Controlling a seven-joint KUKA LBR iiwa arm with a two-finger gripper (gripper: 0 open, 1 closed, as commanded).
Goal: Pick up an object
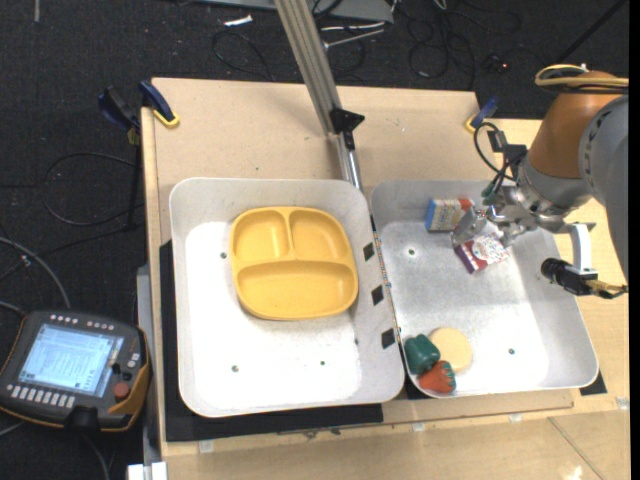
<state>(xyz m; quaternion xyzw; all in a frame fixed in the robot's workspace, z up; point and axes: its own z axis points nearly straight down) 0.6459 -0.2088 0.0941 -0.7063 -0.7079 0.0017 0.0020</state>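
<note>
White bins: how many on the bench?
2. The left bin holds a yellow divided plate; the right bin holds small items, with the gripper over its far side.

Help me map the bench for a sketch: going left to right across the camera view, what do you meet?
Pendant → left bin → yellow tray → green block → blue packet → gripper → orange band.
</note>
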